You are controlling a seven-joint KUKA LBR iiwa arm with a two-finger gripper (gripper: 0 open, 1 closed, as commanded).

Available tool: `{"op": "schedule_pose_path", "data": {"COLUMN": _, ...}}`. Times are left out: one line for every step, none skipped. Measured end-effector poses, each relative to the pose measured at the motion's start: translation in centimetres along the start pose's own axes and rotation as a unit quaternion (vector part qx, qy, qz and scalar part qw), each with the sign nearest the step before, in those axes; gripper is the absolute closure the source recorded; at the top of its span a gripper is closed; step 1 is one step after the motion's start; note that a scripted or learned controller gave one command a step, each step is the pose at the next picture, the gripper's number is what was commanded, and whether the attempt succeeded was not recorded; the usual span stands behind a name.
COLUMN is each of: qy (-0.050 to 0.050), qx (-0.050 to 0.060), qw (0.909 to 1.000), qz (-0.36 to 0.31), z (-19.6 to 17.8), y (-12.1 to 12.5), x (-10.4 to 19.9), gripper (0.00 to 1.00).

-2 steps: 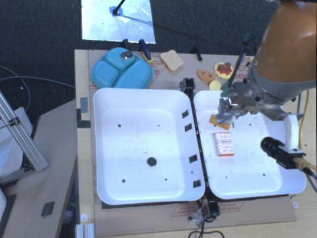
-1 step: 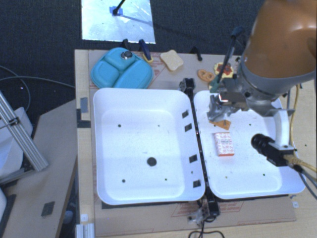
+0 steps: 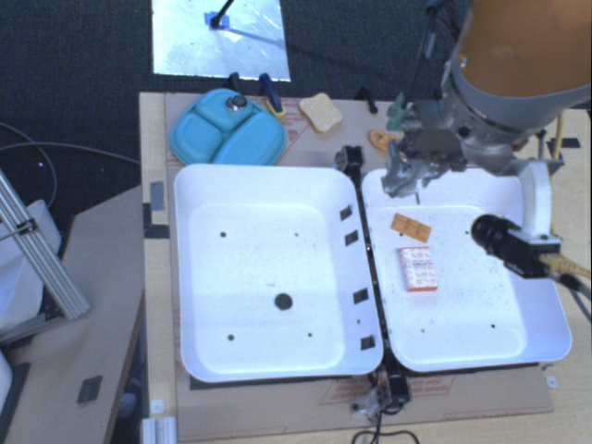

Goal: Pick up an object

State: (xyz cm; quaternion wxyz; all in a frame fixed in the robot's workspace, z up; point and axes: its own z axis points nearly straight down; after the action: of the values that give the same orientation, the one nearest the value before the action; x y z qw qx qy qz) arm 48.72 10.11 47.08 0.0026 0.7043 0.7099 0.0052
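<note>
Open or closed, you cannot tell from this slanted overhead angle: the gripper (image 3: 402, 185) shows as a cluster of grey metal under the wrist, and its tip is too blurred to read. You see it hanging over the far left corner of the right bin (image 3: 499, 331), close to the seam where the two bins meet. The arm (image 3: 527, 35) comes in from the upper right, its broad orange band large in the corner of the view. Your candidates for the pick lie in that same right bin. A flat orange piece (image 3: 411, 228) rests on the bin floor just in front of the gripper, apart from it. A small box (image 3: 418, 269) with a red and white print lies flat a little nearer the camera, close to the orange piece but not touching it. In the left bin (image 3: 250, 178) you have a single small dark round thing (image 3: 283, 301), sitting on the floor near the middle and towards the front. Behind the bins, on the bench board, you can see a blue divided plate (image 3: 227, 129) with a small grey round thing (image 3: 238, 103) on its far part. A tan piece shaped like a slice of bread (image 3: 321, 112) lies to its right. A small orange thing (image 3: 381, 140) lies just beside the gripper's far side. Beyond the bench, a shiny square sheet (image 3: 220, 24) lies on the dark floor.
</note>
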Motion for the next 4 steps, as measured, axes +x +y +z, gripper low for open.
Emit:
{"op": "schedule_pose_path", "data": {"qy": -0.001, "qx": 0.001, "qw": 1.0, "qz": -0.001, "z": -0.7, "y": 0.0, "x": -0.2, "gripper": 1.0}}
{"op": "schedule_pose_path", "data": {"qy": -0.002, "qx": 0.002, "qw": 1.0, "qz": 0.007, "z": -2.8, "y": -0.1, "x": -7.9, "gripper": 1.0}}
{"op": "schedule_pose_path", "data": {"qy": -0.002, "qx": 0.008, "qw": 1.0, "qz": 0.001, "z": 6.3, "y": -0.2, "x": -3.6, "gripper": 1.0}}
{"op": "schedule_pose_path", "data": {"qy": -0.001, "qx": 0.001, "qw": 1.0, "qz": 0.001, "z": 0.7, "y": 0.0, "x": -2.5, "gripper": 1.0}}
